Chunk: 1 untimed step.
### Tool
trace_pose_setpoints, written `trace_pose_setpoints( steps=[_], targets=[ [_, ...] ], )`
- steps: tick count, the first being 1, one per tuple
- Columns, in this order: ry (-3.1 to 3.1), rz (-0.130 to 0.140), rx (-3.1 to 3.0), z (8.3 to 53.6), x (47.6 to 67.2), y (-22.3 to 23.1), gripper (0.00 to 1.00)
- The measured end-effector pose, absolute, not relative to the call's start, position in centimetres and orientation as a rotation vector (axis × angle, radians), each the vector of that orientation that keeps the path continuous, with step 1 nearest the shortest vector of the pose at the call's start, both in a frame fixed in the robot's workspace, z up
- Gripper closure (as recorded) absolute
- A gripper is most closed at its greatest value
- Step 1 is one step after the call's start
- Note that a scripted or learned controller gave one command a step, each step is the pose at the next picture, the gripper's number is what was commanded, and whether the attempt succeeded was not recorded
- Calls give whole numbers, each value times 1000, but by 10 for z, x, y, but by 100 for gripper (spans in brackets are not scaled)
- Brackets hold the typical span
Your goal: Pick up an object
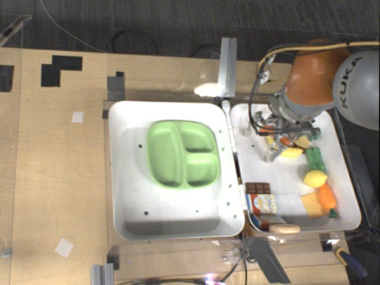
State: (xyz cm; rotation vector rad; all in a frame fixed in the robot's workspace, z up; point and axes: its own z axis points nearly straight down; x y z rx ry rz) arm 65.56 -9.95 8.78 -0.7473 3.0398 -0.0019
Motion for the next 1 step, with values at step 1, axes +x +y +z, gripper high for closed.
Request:
trace_pose_setpoints(
  steps=[1],
  targets=[
    [3050,-4,-699,89,611,-113,0]
  ],
)
